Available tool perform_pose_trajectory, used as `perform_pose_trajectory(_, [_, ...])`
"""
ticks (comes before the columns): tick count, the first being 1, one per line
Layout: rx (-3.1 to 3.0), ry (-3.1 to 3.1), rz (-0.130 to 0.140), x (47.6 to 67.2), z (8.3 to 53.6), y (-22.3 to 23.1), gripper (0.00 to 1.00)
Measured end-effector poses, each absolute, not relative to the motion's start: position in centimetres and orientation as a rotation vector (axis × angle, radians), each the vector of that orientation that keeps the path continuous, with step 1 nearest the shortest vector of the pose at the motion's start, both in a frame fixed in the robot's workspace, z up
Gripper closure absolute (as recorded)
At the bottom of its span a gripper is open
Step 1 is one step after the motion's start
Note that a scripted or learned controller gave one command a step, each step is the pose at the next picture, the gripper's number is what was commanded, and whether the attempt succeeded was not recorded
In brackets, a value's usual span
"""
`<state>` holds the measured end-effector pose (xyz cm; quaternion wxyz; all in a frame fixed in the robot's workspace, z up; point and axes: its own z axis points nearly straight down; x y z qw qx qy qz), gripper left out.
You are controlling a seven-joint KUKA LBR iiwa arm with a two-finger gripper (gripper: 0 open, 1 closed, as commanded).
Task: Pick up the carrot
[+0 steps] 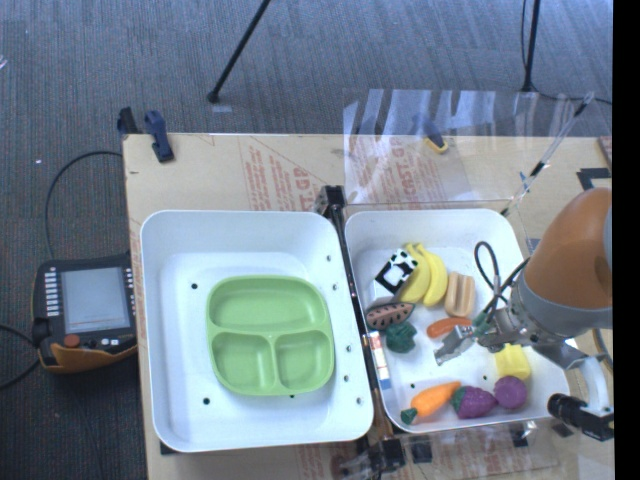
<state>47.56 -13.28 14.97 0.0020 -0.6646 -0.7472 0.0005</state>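
Observation:
The carrot (436, 398), orange with a green leafy end pointing left, lies flat near the front edge of the right bin (500, 224). My gripper (453, 343) hangs over the middle of that bin, a little behind the carrot and apart from it. Its tip is close to a small orange-red piece (446, 326). The grey arm with its orange band (575, 258) comes in from the right and hides part of the bin's right side.
Around the carrot lie purple grapes (476, 402), a purple piece (511, 392) and a yellow block (513, 361). Further back are a green broccoli (402, 338), a brown piece (390, 314), bananas (428, 273), a bun (461, 294) and a black-and-white cube (398, 267). The left bin (170, 268) holds a green divided plate (270, 333).

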Motion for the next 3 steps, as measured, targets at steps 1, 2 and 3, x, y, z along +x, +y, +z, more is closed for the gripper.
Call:
perform_pose_trajectory(1, [-1.827, -2.544, 0.003, 47.3, 8.5, -10.1, 0.00])
perform_pose_trajectory(2, [-1.833, -2.538, 0.002, 47.4, 9.4, -10.1, 1.00])
perform_pose_trajectory(3, [-2.128, -2.311, -0.001, 47.8, 19.1, -12.3, 1.00])
